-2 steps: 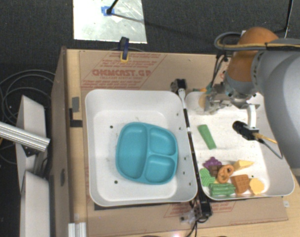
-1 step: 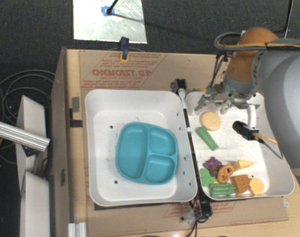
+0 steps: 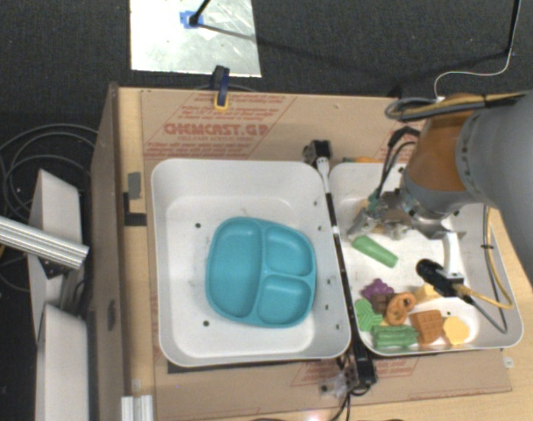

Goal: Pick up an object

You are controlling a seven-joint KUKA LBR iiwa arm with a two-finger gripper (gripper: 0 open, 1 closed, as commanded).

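The gripper (image 3: pixel 378 218) hung in the right bin (image 3: pixel 503 323) just above a green stick (image 3: pixel 374 251), jaw state untellable; the stick looked light, stiff, smooth, best pinched across its middle.

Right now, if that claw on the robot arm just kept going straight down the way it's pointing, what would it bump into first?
Most likely the green stick-shaped toy lying just below the gripper in the right bin. Depth is hard to judge from above, so it could reach the bin floor beside it instead.
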